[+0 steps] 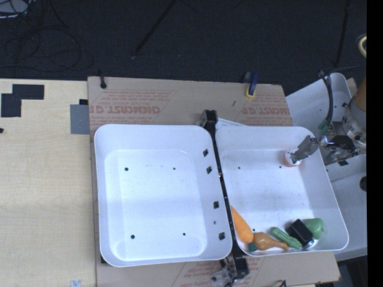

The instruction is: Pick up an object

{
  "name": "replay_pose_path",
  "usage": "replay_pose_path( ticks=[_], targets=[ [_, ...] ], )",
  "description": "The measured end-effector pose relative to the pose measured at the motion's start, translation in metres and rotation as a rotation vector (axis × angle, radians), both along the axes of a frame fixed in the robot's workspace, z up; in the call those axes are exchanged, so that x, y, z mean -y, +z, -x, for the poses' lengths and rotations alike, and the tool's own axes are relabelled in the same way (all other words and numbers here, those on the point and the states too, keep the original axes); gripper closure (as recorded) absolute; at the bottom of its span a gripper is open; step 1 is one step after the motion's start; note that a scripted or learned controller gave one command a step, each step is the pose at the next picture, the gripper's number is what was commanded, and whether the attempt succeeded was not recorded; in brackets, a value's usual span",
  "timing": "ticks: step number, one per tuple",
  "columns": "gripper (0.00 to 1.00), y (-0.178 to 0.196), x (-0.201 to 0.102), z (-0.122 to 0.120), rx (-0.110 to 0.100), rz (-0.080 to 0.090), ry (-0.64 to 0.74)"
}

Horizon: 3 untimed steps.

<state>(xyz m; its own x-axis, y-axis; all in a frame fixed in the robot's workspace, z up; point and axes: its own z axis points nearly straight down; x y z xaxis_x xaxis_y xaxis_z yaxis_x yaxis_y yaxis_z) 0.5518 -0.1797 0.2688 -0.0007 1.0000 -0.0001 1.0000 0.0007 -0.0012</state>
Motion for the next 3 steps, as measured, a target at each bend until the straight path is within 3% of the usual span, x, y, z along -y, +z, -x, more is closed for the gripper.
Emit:
replay_pose_path(
  ticks=[1, 2, 3],
  targets=[
    [1.0, 0.01, 0.001, 0.0, -0.001, 0.0, 0.001],
    [1.0, -0.146, -0.06, 0.034, -0.019, -0.008, 0.003],
    [1.0, -0.128, -0.055, 0.03, -0.005, -0.002, -0.006]
  ],
)
